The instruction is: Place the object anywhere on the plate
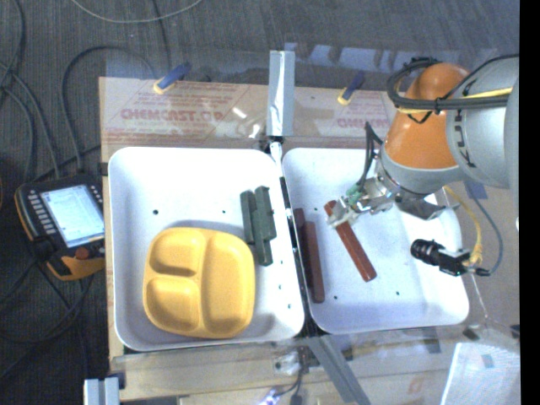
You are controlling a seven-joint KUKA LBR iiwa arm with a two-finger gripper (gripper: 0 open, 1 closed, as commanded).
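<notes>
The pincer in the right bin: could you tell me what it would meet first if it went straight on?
Probably the reddish-brown bar right at the pincer; depth is unclear.

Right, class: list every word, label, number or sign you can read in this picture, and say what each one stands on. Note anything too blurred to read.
"CHEMCAST..." in faded red print, partly blurred, on the brown protective paper of the board behind the left bin.
Similar red print on the board behind the right bin: too blurred to read.
Screen of the handheld pendant at the far left: lit, but its text is too small to read.
</notes>
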